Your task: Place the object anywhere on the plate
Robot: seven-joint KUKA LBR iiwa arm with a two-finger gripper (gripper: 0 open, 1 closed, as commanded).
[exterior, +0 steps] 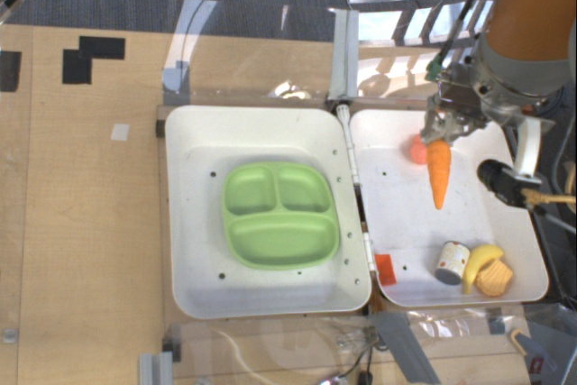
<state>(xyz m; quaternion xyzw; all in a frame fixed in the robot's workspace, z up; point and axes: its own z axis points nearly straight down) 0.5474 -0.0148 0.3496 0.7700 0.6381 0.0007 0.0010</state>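
Note:
An orange carrot [438,176] is in the right bin [397,212], its thick end up under my gripper and its tip pointing toward the bin's front. My gripper [443,134] is at the carrot's thick end, and its fingers look shut on that end. A green plate [279,214] with three compartments lies in the middle of the left bin [194,194], well to the left of the gripper and with nothing on it.
A small pink object [417,150] sits just left of the carrot's top. Near the right bin's front right corner lie a small can [451,262], a banana [482,262] and a tan round item [495,279]. A red block [384,269] sits at the front left corner. A metal divider [353,185] separates the bins.

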